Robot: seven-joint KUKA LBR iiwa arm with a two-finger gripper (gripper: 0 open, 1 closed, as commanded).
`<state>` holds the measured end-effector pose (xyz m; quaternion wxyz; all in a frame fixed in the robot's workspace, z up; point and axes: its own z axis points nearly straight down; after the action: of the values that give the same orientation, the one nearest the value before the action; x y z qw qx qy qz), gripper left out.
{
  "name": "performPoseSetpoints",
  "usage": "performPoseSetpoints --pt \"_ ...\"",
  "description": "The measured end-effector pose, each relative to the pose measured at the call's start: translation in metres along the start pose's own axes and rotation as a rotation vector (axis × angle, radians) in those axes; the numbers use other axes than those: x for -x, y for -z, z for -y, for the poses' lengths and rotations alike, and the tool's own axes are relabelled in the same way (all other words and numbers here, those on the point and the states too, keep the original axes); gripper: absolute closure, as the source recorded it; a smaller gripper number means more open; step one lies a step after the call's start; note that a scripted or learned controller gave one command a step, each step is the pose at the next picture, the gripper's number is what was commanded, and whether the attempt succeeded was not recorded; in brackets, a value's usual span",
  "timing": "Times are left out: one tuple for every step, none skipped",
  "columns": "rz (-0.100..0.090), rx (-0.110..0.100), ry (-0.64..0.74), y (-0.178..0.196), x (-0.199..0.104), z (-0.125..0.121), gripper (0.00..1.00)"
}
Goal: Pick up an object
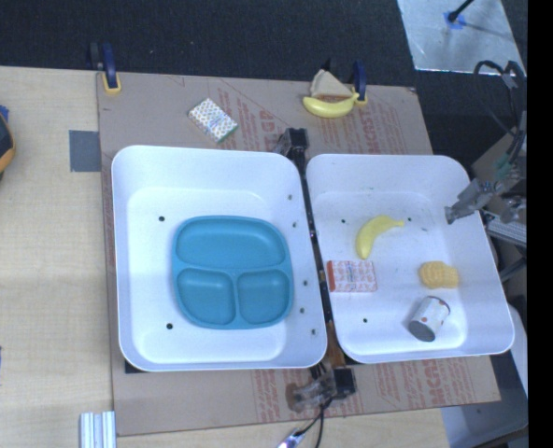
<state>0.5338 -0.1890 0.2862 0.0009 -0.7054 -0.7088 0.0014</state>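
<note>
Faint red print (unreadable) marks cardboard [403,119].

The right bin [477,250] holds four objects. A yellow banana [375,234] lies in its far-left part, curved, with its tip pointing right. A flat red-and-white packet [352,275] rests at the left wall, near the banana. A small yellow-orange corn piece [438,274] lies at the right. A grey metal can [428,318] lies on its side, nearest.
</note>
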Motion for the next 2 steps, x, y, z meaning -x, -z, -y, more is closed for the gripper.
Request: performPoseSetpoints --pt "0.0 -0.002 0.001 -0.12 -0.07 0.024 0.0" --pt "0.001 0.004 0.001 -0.19 -0.086 -0.012 0.0"
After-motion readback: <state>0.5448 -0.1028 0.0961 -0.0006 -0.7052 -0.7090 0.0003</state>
